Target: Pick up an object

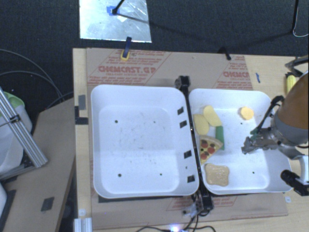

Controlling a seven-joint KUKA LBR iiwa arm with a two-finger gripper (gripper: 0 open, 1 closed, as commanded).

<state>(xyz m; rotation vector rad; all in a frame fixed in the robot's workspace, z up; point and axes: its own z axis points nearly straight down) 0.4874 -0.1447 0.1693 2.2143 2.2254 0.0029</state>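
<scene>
The gripper [247, 146] hangs over the bare floor of the right bin [260, 181], reaching in from the right; it is small and dark, and whether it is spread or pressed together cannot be told. Nothing shows between its tips. The objects lie to its left and around it: a pizza slice [209, 147] well to the left by the bin's left wall, a green block [219, 135] touching the slice's far-right side, and two pale yellow pieces [206, 119] just beyond them. A tan cookie [217, 174] lies nearer and to the left of the gripper. A small yellow disc [246, 113] sits on the far side, apart from it. The left bin [140, 141] shows only faint specks. Under the bins lies cardboard [145, 67] printed in red with "CHEMCAST GP", readable at the far left and partly cut off by the bin at the far right. The arm [294, 117] is cropped by the right edge. What the pale pieces are is hard to tell.
</scene>
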